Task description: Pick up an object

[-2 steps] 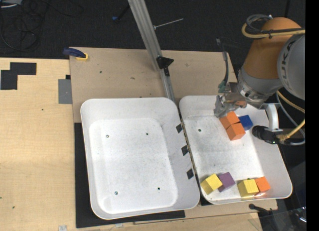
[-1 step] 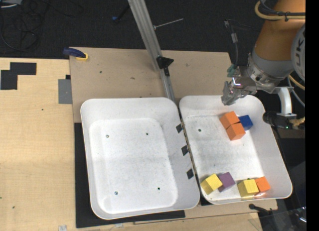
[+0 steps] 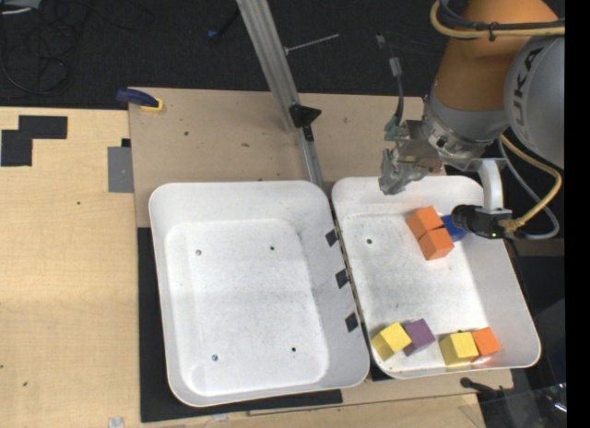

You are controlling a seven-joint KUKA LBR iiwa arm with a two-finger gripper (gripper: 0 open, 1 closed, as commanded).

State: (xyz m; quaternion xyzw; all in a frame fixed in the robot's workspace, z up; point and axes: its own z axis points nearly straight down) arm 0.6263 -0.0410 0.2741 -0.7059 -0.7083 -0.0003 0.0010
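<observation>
My gripper (image 3: 395,180) hangs over the far edge of the right bin (image 3: 502,288), left of and behind the orange blocks. Nothing shows between its fingers. Two orange blocks (image 3: 430,231) lie in the bin's upper part, with a small blue block (image 3: 454,226) touching their right side. Along the bin's near edge lie a yellow block (image 3: 392,338), a purple block (image 3: 419,334), another yellow block (image 3: 457,348) and an orange block (image 3: 485,341).
The left bin (image 3: 244,288) stands beside the right one, joined by black clips (image 3: 341,279). A slanted metal rail (image 3: 277,66) runs from the back down to the bins' junction. A black cable connector (image 3: 479,221) hangs by the blue block.
</observation>
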